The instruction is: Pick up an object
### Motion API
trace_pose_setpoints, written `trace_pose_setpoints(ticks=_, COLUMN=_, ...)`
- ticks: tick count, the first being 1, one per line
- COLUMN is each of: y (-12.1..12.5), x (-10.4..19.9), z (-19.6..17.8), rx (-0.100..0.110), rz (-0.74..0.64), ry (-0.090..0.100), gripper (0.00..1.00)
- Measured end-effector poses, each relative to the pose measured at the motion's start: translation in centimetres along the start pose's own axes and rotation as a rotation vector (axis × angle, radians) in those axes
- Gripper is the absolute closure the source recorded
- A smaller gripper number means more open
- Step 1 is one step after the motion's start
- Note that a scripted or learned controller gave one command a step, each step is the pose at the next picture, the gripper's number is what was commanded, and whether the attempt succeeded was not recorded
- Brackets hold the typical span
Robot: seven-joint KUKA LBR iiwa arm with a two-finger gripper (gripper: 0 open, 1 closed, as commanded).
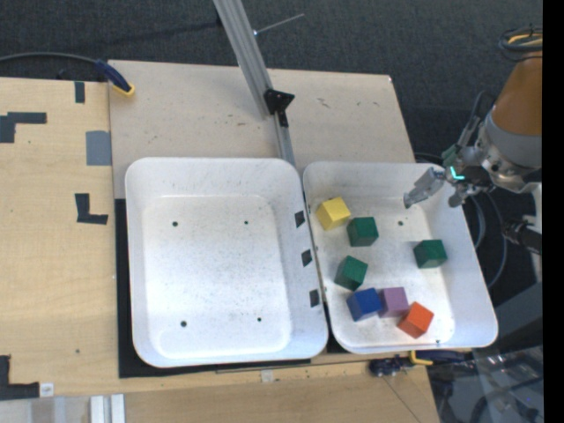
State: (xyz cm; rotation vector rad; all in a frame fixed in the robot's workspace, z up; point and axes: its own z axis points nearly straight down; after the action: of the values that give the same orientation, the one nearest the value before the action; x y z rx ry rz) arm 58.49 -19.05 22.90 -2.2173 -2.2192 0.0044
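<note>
Looking down at a slant from the fixed camera view: two shallow white plastic bins sitting side by side on the pale wooden counter (203, 117), the left white bin (141, 183) lying just beside the right white bin (476, 311), rims touching or nearly so along the middle. Lying scattered in the right bin, seven small blocks: a yellow cube (333, 212) resting near the bin's upper left corner, a dark green cube (362, 231) sitting just beside it to the lower right, another green cube (352, 271) lying below that, and a third green cube (430, 253) standing apart toward the bin's right side. Clustering near the bin's lower edge: a blue cube (363, 303), a purple cube (395, 300) touching or nearly touching it, and an orange cube (416, 319) pressing close against the purple one's lower right. Reaching in from the right, the grey arm with its orange band (520, 95), carrying the two-finger tool (436, 190) over the upper right part of the right bin, above and well apart from the blocks. Fingers looking spread apart, gripping nothing. Slanting down from the top, a grey metal pole (247, 47) ending in a black clamp (278, 102) on the counter behind the bins.
</note>
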Motion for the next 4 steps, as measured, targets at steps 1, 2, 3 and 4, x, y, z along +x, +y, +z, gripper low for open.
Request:
trace_pose_setpoints(ticks=1, y=0.1, x=0.0, z=-0.2, rx=-0.004, rz=-0.001, ry=-0.001, gripper=0.0)
trace_pose_setpoints(ticks=2, y=0.5, x=-0.7, z=4.6, rx=0.001, rz=0.0, ry=-0.002, gripper=0.0)
trace_pose_setpoints(ticks=3, y=0.6, x=-0.4, z=9.0, rx=0.001, rz=0.0, ry=-0.001, gripper=0.0)
trace_pose_setpoints(ticks=4, y=0.5, x=-0.3, z=14.0, rx=0.0, rz=0.0, ry=-0.001, gripper=0.0)
